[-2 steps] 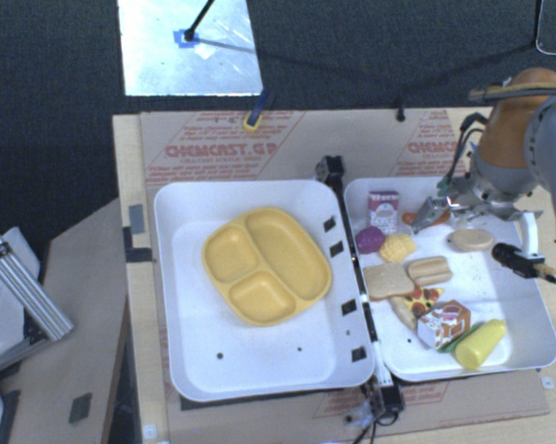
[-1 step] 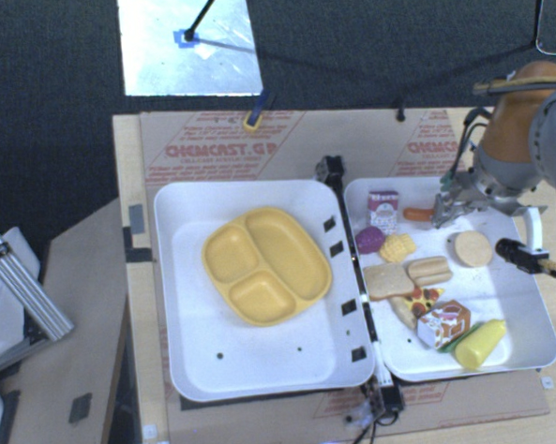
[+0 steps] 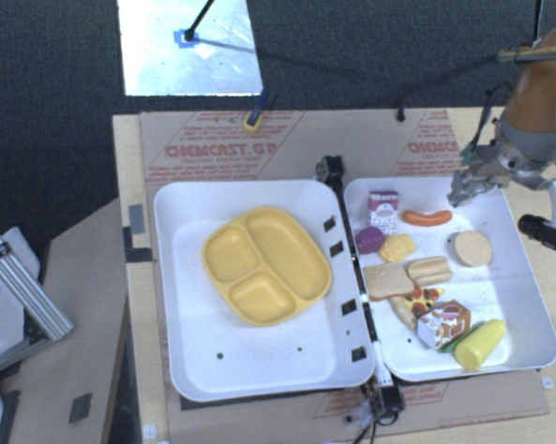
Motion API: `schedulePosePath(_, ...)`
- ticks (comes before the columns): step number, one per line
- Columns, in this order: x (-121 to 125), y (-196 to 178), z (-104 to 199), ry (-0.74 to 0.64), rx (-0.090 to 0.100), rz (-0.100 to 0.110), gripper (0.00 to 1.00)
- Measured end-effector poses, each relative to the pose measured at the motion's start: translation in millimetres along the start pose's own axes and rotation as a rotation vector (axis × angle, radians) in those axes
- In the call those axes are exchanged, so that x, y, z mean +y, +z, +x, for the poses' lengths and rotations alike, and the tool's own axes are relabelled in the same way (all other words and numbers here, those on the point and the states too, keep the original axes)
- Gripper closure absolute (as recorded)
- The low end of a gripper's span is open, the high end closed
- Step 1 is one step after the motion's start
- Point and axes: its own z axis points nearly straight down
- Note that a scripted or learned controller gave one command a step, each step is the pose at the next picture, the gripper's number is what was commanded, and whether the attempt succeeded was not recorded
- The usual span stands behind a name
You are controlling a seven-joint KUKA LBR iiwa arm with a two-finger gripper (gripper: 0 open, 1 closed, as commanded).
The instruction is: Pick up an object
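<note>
Sausage (image 3: 427, 218), the toy nearest the gripper (image 3: 466, 188), lies at the back of the right bin (image 3: 531, 290), just beside the tool's tip. The approach seems to be under way; next likely calls for lowering onto it. Finger opening is too blurred to tell. The arm (image 3: 534, 107) is cut off at the frame's right.

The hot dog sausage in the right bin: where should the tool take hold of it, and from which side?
Grip the sausage across its middle, coming straight down from above. It lies flat and long, left to right, so the fingers should probably close across its narrow width. Bare bin floor shows along both long sides. The tool hangs just to its upper right.
</note>
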Motion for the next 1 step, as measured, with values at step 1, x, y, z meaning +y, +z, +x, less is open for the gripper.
schedulePosePath(1, 1.2, -46.1, 5.9, -0.002, 0.001, 0.001, 1.0)
